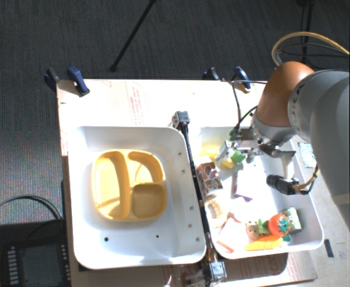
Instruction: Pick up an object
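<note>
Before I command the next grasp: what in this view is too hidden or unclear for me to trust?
- Gripper: finger state unreadable in the camera view; the wrist hangs over it, and something green sits at its tip, grasp unconfirmed.
- Right bin: the far right part is covered by the arm.
- Small items by the divider: too small and glare-washed to identify.
- Toy cluster: pieces overlap, boundaries unclear.

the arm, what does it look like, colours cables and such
The arm is bulky, with rounded grey casing and a glossy orange band above the wrist. A pale yellowish hose loops over its top, and thin black cables run down past the wrist. The gripper is a small block of metal-grey and dark parts. A black cylinder with a yellow-tinged cable sticks out below the wrist.
</note>
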Controlling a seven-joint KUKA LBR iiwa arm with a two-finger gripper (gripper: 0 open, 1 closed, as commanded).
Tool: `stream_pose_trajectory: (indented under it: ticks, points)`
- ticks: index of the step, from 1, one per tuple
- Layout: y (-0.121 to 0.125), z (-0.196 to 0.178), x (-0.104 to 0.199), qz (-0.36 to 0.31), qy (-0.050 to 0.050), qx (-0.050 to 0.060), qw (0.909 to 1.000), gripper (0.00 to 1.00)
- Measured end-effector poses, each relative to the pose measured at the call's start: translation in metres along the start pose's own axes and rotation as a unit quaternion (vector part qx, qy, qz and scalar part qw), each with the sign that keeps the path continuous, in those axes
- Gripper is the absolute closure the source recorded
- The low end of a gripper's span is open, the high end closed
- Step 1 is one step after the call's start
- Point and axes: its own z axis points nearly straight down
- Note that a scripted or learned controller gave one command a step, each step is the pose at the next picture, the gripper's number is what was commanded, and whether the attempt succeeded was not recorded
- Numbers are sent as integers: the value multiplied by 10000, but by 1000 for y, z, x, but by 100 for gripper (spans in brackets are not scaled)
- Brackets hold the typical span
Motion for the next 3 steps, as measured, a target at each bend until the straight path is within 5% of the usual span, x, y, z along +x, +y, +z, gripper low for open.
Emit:
stream_pose_trajectory:
  ticks: [1,2,3]
  points:
    - [-1,-9,0,6,10,30,10000,100]
    - [-1,-8,0,8,12,33,10000,0]
    - [0,0,-5,11,2,9,10000,0]
